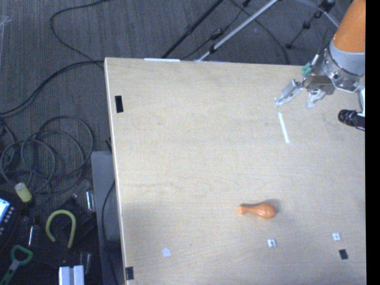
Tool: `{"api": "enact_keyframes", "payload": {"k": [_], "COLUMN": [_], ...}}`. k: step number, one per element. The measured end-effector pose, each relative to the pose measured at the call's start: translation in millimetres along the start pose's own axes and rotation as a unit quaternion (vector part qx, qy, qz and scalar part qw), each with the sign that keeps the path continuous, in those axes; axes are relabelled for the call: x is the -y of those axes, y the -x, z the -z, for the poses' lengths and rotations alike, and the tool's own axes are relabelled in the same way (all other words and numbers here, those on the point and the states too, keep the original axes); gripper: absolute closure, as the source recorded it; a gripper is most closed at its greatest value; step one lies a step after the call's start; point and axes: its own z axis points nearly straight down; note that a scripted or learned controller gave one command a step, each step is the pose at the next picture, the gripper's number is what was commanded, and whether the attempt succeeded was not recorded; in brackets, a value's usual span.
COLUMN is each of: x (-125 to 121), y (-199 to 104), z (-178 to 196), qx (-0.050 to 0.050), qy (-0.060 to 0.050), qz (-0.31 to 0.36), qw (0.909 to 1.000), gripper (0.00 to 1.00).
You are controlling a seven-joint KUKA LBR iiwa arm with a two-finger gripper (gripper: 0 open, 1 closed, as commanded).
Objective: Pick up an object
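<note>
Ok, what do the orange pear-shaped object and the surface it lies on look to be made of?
The orange pear-shaped object looks like smooth plastic or rubber, going by its even colour and soft sheen; the view is too coarse to settle which. The tabletop looks like pale matte wood or plywood: faint grain streaks, no gloss. The gripper hangs far from the object, fingers spread.

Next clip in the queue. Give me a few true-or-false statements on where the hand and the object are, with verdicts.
1. An orange object lies on the wooden bench top. True.
2. The hand grips the orange object. False: it is near the far right of the bench, well apart from the object and holding nothing.
3. The hand's fingers are spread. True.
4. A white strip lies on the bench near the hand. True.
5. The orange object sits at the bench's left edge. False: it lies right of centre, towards the near side.
</note>
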Motion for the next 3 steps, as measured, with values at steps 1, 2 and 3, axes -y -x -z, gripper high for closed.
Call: {"api": "enact_keyframes", "payload": {"k": [1, 2, 3], "x": [0.4, -0.6, -1.3], "y": [-0.7, -13.1, -14.0], "z": [-73.7, -146.7, -137.1], "qx": [0.001, 0.000, 0.001], "qy": [-0.001, -0.001, 0.000], "qz": [-0.001, 0.086, 0.086], "qw": [1.0000, 0.9963, 0.9963], "gripper": [0.00, 0.00, 1.00]}}
